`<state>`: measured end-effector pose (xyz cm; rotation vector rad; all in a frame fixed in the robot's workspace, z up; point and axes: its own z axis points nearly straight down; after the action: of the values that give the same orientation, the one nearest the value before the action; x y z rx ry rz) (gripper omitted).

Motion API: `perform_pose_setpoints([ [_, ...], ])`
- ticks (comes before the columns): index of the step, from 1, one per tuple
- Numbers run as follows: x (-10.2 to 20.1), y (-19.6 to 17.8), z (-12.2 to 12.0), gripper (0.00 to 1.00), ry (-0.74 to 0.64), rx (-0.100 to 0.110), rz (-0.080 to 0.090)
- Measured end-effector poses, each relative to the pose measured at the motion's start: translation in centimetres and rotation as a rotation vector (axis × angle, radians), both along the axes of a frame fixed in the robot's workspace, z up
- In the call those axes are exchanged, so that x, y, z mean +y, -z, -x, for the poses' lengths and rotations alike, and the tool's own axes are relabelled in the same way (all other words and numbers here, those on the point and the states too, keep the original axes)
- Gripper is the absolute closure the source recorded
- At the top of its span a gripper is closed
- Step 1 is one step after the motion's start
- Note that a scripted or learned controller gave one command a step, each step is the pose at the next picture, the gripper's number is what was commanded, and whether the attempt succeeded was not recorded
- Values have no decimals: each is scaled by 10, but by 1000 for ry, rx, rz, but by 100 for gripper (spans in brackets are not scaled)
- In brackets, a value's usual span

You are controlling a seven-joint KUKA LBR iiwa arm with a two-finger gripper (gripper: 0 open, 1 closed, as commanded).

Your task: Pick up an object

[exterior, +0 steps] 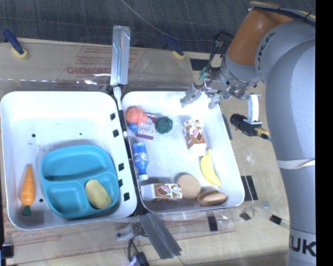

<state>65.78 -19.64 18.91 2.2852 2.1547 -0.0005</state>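
End effector hovers released, nothing in it, over the right bin's 1 o'clock corner; nearest target is the carton toward 6 o'clock, so descend centred, straddle its narrow sides, clear of the banana.

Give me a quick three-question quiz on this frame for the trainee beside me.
1. True or false: the potato lies in the blue tray.
2. What lies beside the tray in the left bin?
A. banana
B. carrot
C. bottle
3. Fill in: the gripper hovers over the ___ bin's far edge.

Key:
1. True.
2. B, the carrot. The banana and bottle are in the right bin.
3. Right.
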Motion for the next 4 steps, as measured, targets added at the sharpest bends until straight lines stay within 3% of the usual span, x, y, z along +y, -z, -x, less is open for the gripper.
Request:
perform_pose_setpoints([
  [1, 50, 9, 15, 0, 165, 5, -3],
  [2, -2, 80, 22, 0, 76, -13, 3],
  [3, -7, 96, 43, 0, -71, 3, -3],
  [4, 73, 96, 7, 0, -306, -1, -1],
])
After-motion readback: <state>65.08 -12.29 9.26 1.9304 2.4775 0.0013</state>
